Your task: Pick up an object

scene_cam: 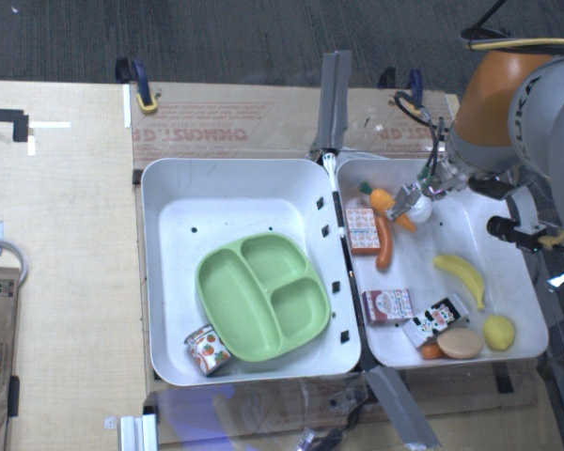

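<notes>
- The hand (415,198) sits low in the right bin (536,341), at its far left corner, just beside the carrot (383,198) and the sausage (385,242). You cannot tell from this view whether it is apart or together; nothing is plainly seen clamped in it.
- Candidate objects lie in the right bin: carrot, sausage, snack box (361,230), banana (462,276), milk carton (387,305), cow carton (436,317), bread (461,343), lemon (498,331). The left bin (160,252) holds the tray (263,296) and a small cup (207,349).
- Risk: crowding. Carrot, sausage and snack box lie touching or nearly so. Expect a descent here to nudge a neighbour or to catch two items at once.
- Risk: slip. The carrot and sausage are rounded; judge that an off-centre close would squeeze them sideways out of the hand.
- Risk: wall contact. The hand works near the divider (334,195) and the bin's far wall; a small lateral error could strike either.
- Risk: cable snag. Loose cables (423,116) hang above the wrist; watch them during any lift.
- Confirm an object is visible in the hand before counting a grasp.
</notes>
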